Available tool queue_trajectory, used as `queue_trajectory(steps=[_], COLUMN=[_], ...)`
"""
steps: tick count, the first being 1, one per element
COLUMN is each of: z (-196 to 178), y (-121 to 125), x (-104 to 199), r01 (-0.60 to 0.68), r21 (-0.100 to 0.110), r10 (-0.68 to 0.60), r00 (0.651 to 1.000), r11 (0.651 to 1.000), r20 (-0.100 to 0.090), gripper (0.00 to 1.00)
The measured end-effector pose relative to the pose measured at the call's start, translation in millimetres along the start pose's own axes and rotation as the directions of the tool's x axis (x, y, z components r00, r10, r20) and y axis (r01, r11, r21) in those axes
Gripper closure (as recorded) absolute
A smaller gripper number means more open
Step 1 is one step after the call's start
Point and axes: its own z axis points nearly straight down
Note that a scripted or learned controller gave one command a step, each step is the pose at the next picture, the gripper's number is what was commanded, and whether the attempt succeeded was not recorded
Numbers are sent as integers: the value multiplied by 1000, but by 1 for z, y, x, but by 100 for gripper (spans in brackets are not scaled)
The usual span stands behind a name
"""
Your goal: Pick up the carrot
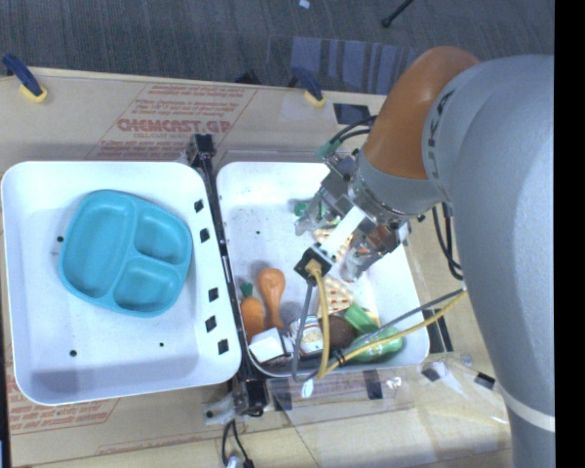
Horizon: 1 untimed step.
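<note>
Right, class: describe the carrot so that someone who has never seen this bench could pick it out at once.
Start at the right-hand white bin, the one the arm reaches over. Look to its near left corner, against the divider beside the bin with the blue plate. The carrot is the small, bright orange piece there; the paler tan, rounded-top piece just to its right is duller.

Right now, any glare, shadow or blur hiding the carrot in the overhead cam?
Camera view: lighting is even, with no strong glare on the right bin; the carrot reads sharp enough and unshadowed near the bin's lower left; the arm's bulk blocks the bin's right part, and the gripper looks cluttered and slightly soft.
</note>
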Motion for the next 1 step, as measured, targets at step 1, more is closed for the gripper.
queue_trajectory(steps=[1], z=[169], y=[30], x=[-35], r01=[-67], r21=[2], r10=[67], r00=[998], r11=[998], r20=[-5], gripper=[0])
